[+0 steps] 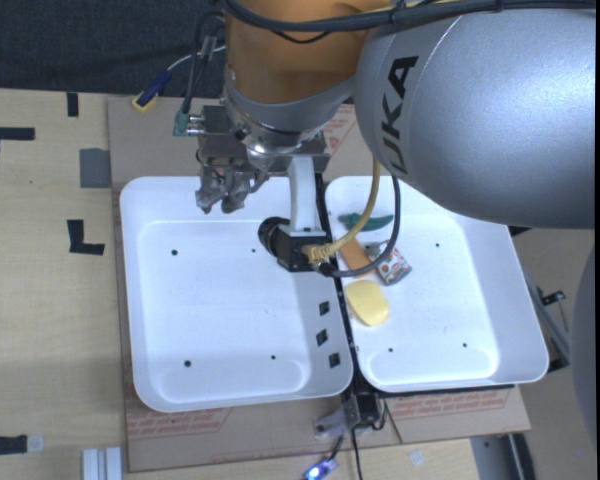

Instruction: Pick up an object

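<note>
My gripper (221, 200) hangs over the back left part of the left bin (160, 368), close to its far rim, and I see no object under or in it. The loose objects lie in the right bin (480, 363), near the divider. They are a yellow rounded piece (368, 302), a small red-and-white packet (391, 267), an orange piece (354, 255) and a green item (366, 220) partly hidden behind a yellow cable.
The big grey arm and its orange band (310, 18) cover the back of both bins. A black fitting (278, 239) and a white bracket (303, 200) hang above the divider between the bins. Brown cardboard lies under the bins.
</note>
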Motion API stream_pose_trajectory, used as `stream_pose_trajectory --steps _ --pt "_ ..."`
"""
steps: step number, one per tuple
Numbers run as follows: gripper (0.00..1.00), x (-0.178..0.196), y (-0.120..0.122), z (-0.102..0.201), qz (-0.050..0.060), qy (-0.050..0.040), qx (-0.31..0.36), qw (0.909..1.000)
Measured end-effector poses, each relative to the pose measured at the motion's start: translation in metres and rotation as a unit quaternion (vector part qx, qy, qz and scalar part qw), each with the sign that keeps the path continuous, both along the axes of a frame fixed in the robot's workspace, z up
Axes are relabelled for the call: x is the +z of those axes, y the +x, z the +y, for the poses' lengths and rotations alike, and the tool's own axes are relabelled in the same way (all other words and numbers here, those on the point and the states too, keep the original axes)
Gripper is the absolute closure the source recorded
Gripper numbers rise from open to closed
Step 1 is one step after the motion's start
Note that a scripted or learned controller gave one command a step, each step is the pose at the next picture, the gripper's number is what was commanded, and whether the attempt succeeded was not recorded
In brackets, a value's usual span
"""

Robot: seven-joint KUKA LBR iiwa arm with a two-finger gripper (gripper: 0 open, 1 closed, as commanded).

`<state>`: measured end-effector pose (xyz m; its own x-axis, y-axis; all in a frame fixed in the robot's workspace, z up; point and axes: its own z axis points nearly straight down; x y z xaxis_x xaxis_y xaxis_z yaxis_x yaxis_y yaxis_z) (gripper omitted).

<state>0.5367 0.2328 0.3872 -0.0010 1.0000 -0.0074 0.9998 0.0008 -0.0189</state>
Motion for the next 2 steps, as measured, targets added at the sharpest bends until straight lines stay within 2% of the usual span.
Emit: stream_pose_trajectory --steps 1,2 --pt "1.00 0.150 0.019 0.001 -0.017 0.0067 0.002 0.9998" --pt "1.00 0.030 -0.043 0.000 -0.002 0.0006 0.001 1.0000"
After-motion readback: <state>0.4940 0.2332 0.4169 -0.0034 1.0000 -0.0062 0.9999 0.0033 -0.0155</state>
